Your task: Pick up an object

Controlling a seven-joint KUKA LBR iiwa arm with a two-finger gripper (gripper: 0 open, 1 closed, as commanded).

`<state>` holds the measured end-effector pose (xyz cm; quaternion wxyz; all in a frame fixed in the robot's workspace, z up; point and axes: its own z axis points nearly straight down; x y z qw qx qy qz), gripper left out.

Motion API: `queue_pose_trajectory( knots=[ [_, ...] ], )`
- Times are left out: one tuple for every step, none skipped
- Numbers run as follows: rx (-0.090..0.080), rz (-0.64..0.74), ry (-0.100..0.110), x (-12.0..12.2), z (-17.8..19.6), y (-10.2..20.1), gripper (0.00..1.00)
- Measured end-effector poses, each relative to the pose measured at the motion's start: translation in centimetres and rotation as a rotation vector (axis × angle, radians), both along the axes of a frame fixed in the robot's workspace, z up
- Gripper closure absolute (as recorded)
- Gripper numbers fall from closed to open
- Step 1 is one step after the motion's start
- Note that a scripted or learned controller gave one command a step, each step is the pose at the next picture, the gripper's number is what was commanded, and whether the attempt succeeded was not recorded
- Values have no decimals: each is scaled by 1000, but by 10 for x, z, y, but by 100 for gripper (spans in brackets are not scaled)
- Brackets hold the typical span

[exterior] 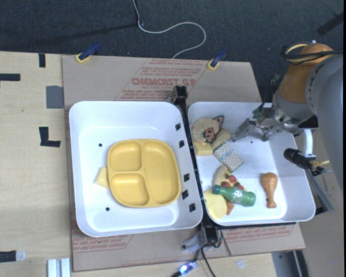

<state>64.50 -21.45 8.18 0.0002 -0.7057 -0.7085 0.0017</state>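
Hovering over the right bin (pixel 297 212): gripper (pixel 242 133), finger state impossible to tell, with checkered packet (pixel 228 156) lying just below, apart from it

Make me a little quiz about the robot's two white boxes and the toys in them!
1. True or false: the yellow divided tray lies in the right bin.
2. Which toy lies nearest the right bin's right wall? A) the green bottle B) the drumstick C) the checkered packet
3. Fill in: the gripper hovers over the ____ bin.

Key
1. False. It lies in the left bin.
2. B.
3. Right. It is above that bin's upper part, beside the round cat-faced toy.
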Motion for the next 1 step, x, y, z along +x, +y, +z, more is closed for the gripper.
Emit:
queue_pose_trajectory(
  knots=[
    [-1,1,-3,2,14,0,100]
  ],
)
